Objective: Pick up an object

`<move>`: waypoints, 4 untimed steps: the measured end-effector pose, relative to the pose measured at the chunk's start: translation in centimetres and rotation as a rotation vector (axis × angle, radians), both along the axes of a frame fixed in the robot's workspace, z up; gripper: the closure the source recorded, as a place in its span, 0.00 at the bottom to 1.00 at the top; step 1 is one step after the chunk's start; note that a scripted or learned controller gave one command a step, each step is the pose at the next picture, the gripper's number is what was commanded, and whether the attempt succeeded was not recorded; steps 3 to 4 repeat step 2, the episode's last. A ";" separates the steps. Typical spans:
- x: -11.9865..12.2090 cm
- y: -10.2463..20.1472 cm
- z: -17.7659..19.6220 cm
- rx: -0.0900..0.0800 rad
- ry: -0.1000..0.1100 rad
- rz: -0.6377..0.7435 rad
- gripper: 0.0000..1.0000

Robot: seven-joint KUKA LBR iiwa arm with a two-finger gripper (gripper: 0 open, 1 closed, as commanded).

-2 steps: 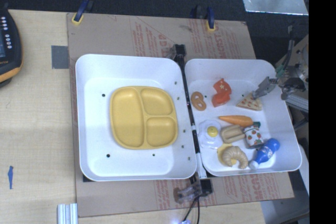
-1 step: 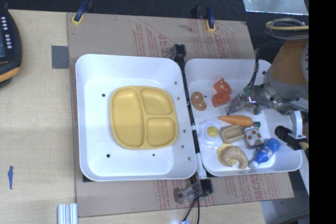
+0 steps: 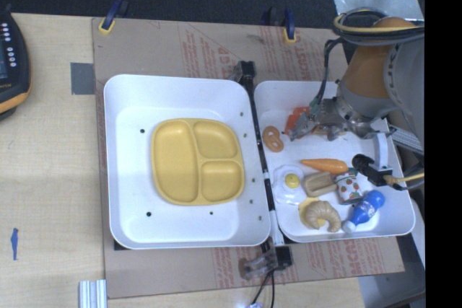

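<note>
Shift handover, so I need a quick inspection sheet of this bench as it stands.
Surface: cardboard sheet clamped on a wooden bench, two white bins side by side.
Job's things: right bin holds pretzel, carrot, croissant, blue bottle, fried egg.
Clutter: yellow divided plate in left bin.
Grippers: gripper low over the right bin's far end.
Cables: black cable at near edge.
Surroundings: handheld controller at left.

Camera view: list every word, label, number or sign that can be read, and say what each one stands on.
None can be read.
Brown board under the bins: faint red print repeated across it, too blurred to read.
Black-and-orange device at the left edge: small buttons and markings, too small to read.
Small box in the right bin: red-and-white pattern, no legible text.
</note>
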State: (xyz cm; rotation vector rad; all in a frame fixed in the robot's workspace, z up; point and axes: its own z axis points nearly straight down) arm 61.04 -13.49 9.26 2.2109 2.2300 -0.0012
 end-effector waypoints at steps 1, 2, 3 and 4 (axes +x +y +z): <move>4.8 -2.2 0.0 0.000 -0.001 -0.001 0.00; 4.4 -2.2 1.0 0.001 0.012 0.001 1.00; 4.4 -2.2 1.0 0.001 0.012 0.001 1.00; 4.4 -2.2 1.0 0.001 0.012 0.001 1.00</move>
